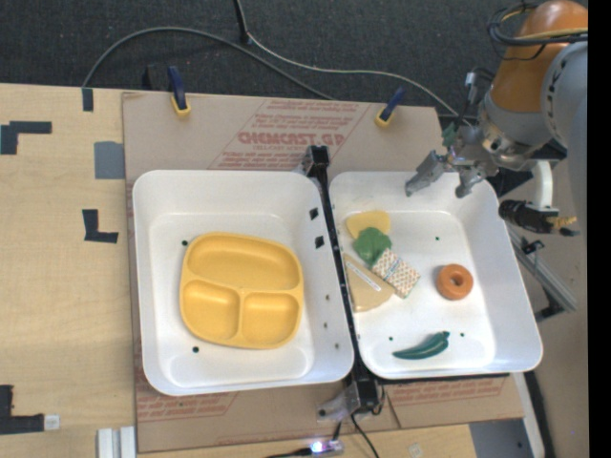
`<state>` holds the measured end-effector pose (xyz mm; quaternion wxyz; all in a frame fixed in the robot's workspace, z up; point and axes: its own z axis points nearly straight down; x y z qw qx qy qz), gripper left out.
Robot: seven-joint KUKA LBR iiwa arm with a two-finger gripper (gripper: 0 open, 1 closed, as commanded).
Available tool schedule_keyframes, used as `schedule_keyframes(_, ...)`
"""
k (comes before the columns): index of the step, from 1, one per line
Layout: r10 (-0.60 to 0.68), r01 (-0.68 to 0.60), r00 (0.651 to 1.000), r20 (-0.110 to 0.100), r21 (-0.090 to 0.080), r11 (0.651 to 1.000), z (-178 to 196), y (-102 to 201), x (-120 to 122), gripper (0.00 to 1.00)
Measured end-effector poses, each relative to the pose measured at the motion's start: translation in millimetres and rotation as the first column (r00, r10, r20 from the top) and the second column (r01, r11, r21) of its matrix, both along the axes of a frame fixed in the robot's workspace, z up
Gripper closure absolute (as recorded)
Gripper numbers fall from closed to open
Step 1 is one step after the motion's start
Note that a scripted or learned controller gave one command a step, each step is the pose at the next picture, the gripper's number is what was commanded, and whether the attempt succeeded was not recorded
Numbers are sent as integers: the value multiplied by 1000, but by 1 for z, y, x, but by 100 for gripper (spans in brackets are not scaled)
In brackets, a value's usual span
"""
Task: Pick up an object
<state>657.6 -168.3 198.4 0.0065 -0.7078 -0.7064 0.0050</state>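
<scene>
With the gripper [442, 176] fingers spread over the right bin [511, 294], the doughnut [455, 281], judged light and stiff, is best pinched across its ring.

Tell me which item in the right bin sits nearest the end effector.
The yellow wedge at the top of the pile, with the green broccoli-like piece just below it. The orange donut and green pepper lie farther down from the end effector.
</scene>
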Motion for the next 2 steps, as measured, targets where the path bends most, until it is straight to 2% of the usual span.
schedule_keyframes(1,3,-3,1000,15,-3,1000,10,0,3,0)
schedule_keyframes(2,4,-4,1000,9,-2,1000,-48,6,-7,0)
